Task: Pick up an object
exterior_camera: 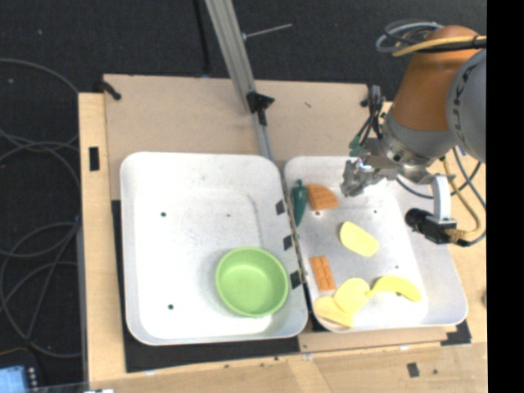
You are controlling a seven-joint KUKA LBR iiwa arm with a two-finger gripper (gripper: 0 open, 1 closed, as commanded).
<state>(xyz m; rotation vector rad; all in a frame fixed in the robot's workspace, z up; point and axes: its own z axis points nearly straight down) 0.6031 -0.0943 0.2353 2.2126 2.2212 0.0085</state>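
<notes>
Two white bins sat side by side on the bench. The left bin (pixel 164 187) held a green bowl (pixel 251 281) near its front right corner. The right bin (pixel 434 289) held a green pepper (pixel 299 203), two orange blocks (pixel 322 197) (pixel 322 273) and several yellow pieces (pixel 359 239) (pixel 397 287) (pixel 344 301). The gripper (pixel 354 178) hung over the rear of the right bin, just right of the upper orange block. Whether it was spread or closed could not be told; nothing showed in its grasp.
</notes>
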